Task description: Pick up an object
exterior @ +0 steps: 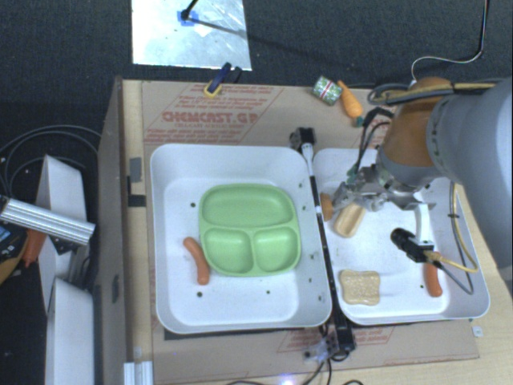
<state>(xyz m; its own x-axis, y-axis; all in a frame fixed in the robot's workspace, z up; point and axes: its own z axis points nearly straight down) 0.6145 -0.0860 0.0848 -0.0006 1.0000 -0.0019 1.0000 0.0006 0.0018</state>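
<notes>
A silver sheet (191,22) lies on dark carpet (56,46); a carrot (350,102) sits on the cardboard (212,115).

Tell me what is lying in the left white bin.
The left white bin holds a green divided plate with a hot dog beside its left edge. Whatever lies under the plate is covered.

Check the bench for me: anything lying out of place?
Yes. A toy carrot and a small green can lie on the cardboard behind the right bin, outside both bins. Inside the bins nothing looks spilled.
</notes>
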